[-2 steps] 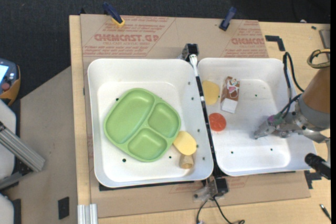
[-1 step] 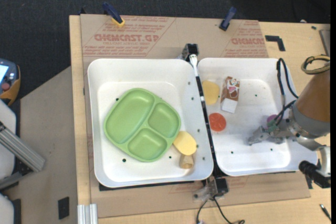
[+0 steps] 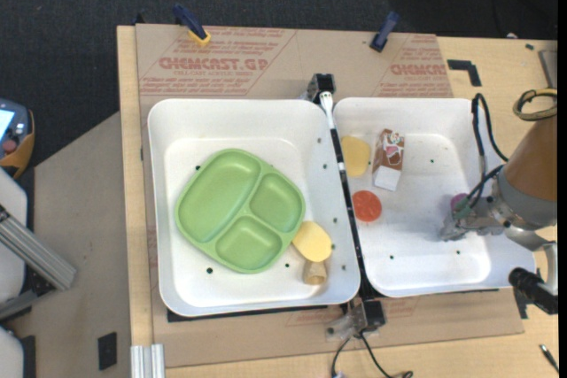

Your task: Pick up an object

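Since the task names no particular object, I am reading the scene for whatever lies nearest the gripper, which sits low in the right bin near its right wall. Just at its tip there is a small purple-pink thing, partly hidden by the metalwork — it seems to touch or sit right against the gripper, but I cannot make out what it is, nor which way its length runs. Whether the claw is released or clenched I cannot tell from this angle, so I will not claim a hold on anything.

Further left in the same bin lie three clearer candidates: a red disc near the dividing wall, a brown-and-white carton with its long axis running roughly up and down the view, and a yellow piece just beside the carton, against the wall. All three are well apart from the gripper, to its left.

In the left bin sit a green tray and a yellow block with a tan piece below it — out of easy reach, I judge.

As for the arm, it comes in from the right, wrist bent down over the bin's right edge, gripper pointing left and downward toward the floor of the bin. My guess is the purple thing is the target.
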